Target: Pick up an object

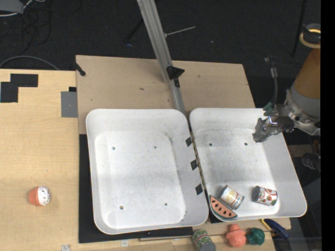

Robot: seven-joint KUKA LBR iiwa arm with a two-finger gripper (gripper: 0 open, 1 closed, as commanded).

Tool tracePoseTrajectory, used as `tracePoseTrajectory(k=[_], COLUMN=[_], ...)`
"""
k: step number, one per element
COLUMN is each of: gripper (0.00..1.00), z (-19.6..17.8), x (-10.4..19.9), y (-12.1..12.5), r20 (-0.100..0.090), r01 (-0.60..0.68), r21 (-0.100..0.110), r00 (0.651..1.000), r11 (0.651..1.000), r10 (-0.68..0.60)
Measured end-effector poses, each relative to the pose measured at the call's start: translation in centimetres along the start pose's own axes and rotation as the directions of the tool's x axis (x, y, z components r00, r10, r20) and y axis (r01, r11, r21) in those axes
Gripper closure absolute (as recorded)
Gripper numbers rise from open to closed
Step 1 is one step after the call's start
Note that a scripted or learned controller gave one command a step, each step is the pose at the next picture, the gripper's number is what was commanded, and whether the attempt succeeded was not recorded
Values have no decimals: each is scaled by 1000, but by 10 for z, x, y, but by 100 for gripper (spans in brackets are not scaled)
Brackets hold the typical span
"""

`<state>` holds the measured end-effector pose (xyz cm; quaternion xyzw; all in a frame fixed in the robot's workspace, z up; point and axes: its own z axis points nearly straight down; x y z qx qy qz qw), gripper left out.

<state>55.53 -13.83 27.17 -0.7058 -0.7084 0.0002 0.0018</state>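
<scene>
The arm (310, 80) shows a broad orange band, and toward the gripper from it a grey wrist ring with a darker rim. The gripper (260, 132) is small, of grey and black metal, with bright glints on its body. A thin dark cable (274, 82) rises just behind it, beside a small teal patch.

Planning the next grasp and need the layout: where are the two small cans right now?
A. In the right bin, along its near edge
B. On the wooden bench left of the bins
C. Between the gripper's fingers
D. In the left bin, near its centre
A: both small cans lie on their sides at the near edge of the right bin, beside a watermelon slice, well below the gripper in the picture.
</scene>
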Motion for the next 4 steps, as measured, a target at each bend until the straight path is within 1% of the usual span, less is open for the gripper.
tracePoseTrajectory(k=[1,2,3,4], gripper=[100,100,100,100], z=[7,15,21,19], x=[55,118,171,225], y=[-16,-19,-15,-24], r20=[-1,-1,0,0], r01=[0,1,1,2], r21=[2,2,3,3], r00=[1000,1000,1000,1000], r11=[1000,1000,1000,1000], r10=[0,-1,-1,-2])
